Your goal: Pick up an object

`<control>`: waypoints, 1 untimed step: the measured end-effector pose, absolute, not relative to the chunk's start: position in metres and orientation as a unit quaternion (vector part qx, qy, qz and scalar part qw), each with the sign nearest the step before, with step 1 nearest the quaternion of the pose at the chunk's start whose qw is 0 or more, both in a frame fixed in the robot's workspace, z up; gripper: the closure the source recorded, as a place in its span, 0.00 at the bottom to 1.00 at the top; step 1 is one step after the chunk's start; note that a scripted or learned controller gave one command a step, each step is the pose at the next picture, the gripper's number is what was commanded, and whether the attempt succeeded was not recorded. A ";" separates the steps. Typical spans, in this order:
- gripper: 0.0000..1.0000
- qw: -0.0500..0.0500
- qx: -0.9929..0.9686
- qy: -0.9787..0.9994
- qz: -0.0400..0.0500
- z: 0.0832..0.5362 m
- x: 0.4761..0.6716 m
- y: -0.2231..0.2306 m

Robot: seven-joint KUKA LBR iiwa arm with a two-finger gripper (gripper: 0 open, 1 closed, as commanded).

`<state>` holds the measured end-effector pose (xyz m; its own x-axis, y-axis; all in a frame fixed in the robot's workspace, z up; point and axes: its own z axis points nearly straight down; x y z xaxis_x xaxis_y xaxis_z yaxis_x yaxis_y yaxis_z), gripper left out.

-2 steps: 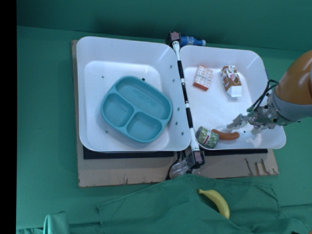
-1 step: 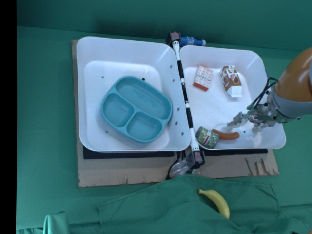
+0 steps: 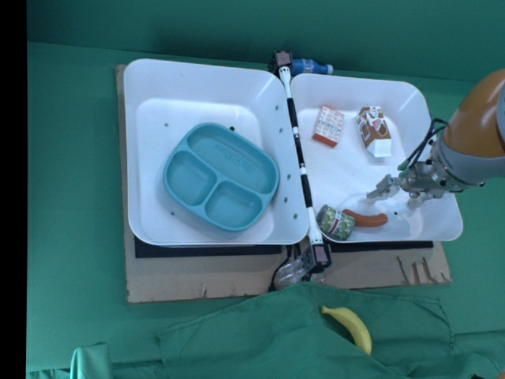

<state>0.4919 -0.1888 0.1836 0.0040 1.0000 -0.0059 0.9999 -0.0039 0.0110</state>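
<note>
Camera view showed the two-finger gripper (image 3: 400,194) spread open and holding nothing, low in the right white bin (image 3: 442,223), just right of a red sausage (image 3: 367,219) lying beside a green jar (image 3: 336,223)

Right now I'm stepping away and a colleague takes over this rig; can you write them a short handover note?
Pincer: open, holding nothing, low over the right bin near its front right side.
Right bin holds: sausage just in front of the pincer, green-labelled jar in the front left corner, red snack box and brown-and-white carton toward the back.
Left bin holds a teal divided plate.
Outside the bins: a banana on the green cloth in front, a blue bottle behind the divider.
Done: nothing picked yet.
Left: close on one object, probably the sausage, and lift.
</note>
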 end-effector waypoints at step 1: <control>0.00 0.008 0.708 0.706 0.002 0.184 0.530 -0.177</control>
<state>0.5296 -0.1769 0.1839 0.0024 1.0000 -0.0080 0.9999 -0.0023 0.0135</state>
